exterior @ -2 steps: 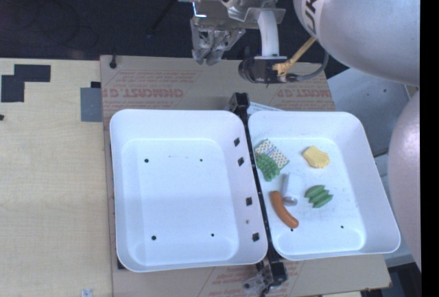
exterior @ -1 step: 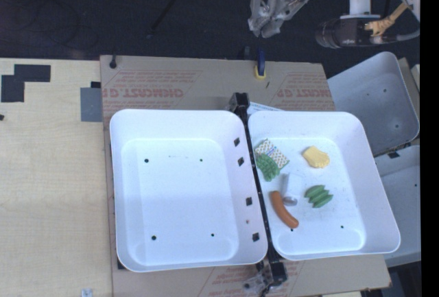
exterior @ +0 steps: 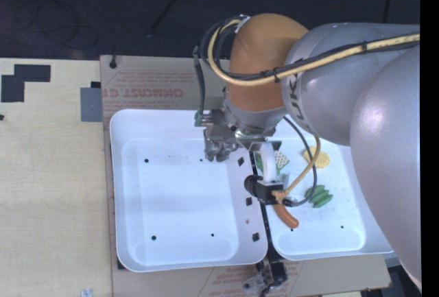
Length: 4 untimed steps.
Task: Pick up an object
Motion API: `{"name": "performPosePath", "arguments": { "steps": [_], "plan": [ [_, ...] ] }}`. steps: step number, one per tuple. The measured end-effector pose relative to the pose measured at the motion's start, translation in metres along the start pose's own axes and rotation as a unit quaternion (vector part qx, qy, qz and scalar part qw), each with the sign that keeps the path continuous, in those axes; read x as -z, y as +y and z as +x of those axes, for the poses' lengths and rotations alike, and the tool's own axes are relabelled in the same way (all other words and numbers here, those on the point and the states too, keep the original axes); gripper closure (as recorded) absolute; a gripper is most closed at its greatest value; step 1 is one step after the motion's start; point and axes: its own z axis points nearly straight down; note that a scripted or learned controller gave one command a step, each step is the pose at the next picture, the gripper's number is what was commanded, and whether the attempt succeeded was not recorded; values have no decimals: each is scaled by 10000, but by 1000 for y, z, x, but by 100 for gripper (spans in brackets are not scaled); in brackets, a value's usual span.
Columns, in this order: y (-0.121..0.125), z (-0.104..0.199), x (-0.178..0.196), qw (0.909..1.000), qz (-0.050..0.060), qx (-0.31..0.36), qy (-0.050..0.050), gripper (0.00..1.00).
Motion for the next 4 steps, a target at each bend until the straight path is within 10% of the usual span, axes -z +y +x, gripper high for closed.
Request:
{"name": "performPosePath", "arguments": {
  "steps": [1,2,3,4],
  "plan": [
    [-40,-71,184,9998,-193,-21,24,100],
    [11,-58,240,9999,-144,20,21,100],
    [-56,-125,321,9999,-149,-25,19,100],
    [-93,-126,138,10000,-7,-1,20,100]
  ]
}}
